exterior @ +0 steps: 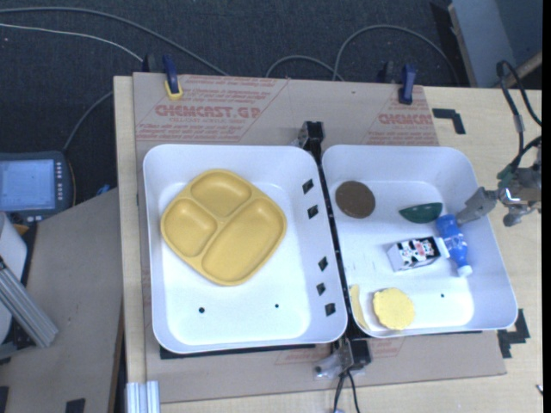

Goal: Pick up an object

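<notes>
Gripper (492, 203) at the right-hand bin's (482, 312) right rim, centre-right of frame; arm mostly cut off by the frame edge. Fingers too small to read, open or shut: cannot tell. Blue bottle (454, 243) just beside it, near the dark green bowl (421, 211). Brown disc (355, 199), small printed box (415, 252), yellow round piece (393, 308) spread apart. Left bin (164, 317): yellow divided plate (223, 225), open floor below
</notes>
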You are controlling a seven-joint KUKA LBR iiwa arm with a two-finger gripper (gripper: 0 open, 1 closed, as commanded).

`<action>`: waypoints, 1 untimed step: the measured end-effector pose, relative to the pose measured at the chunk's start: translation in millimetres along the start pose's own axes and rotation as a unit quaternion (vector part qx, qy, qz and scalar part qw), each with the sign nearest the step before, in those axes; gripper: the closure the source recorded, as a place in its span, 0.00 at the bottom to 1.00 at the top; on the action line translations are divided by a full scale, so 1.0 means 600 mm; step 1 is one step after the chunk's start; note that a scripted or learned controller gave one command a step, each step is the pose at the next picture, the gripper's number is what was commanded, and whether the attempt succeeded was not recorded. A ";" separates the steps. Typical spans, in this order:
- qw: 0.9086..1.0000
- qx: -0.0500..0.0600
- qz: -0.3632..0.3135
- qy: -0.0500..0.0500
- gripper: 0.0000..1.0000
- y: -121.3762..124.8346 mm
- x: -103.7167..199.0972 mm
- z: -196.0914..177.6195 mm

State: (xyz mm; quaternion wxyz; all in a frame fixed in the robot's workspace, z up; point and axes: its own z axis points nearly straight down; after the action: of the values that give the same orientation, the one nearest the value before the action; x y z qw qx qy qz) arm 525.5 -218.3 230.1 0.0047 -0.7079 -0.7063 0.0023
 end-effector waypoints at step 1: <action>1.000 -0.005 -0.001 -0.001 0.00 0.004 0.000 -0.008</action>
State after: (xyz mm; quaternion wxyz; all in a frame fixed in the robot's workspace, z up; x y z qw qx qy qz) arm 527.8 -218.1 234.7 0.0004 -0.7070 -0.7073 -0.0001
